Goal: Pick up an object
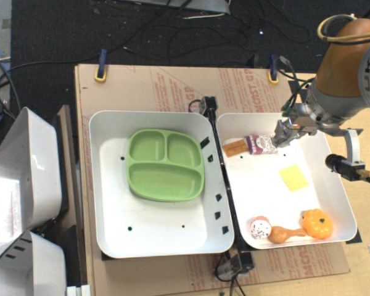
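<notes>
gripper [282, 134]: low in right white bin [333, 184], touching the purple-and-white wrapped bar [259, 144]; finger state unreadable | bar: bin's upper left, beside brown block [234, 147]

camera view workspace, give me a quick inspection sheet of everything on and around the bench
surface: cardboard-topped bench bearing left bin and right bin
job's things: in right bin, purple packet, tan block, yellow square, orange pumpkin toy, spotted ball
clutter: green divided plate in left bin
grippers: gripper low at the purple packet's right end; grasp unclear
cables: loose black wires on floor behind bench
surroundings: two clamps on back edge, white tubs at left
</notes>
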Robot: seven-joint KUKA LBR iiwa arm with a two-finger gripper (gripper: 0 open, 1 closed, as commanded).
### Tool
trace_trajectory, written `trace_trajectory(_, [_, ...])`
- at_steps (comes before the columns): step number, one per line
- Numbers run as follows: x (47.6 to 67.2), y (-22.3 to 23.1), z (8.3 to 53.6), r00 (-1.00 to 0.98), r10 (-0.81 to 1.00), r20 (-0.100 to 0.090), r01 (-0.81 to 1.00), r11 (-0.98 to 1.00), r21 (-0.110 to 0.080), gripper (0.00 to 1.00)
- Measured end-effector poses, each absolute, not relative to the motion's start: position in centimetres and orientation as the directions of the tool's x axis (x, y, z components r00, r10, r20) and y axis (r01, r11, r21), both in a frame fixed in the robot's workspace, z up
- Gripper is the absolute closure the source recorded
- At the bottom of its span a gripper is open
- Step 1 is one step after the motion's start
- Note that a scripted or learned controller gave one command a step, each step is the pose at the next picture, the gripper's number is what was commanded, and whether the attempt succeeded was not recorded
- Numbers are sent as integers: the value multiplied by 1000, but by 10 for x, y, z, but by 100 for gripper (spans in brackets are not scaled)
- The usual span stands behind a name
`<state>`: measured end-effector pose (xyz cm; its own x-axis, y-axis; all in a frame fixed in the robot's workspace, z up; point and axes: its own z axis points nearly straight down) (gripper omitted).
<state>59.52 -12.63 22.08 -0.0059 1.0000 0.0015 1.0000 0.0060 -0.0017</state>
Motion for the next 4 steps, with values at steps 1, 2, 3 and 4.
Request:
trace_trajectory(1, [571,-86,225,-6,1000,2,1000,6,-2,100])
trace_trajectory(2, [552,-32,236,-8,1000,2,1000,8,-1,100])
trace_trajectory(3, [540,16,227,-8,1000,2,1000,8,-3,100])
trace_trajectory(4, [514,66,219,-8,1000,1,1000,8,-4,100])
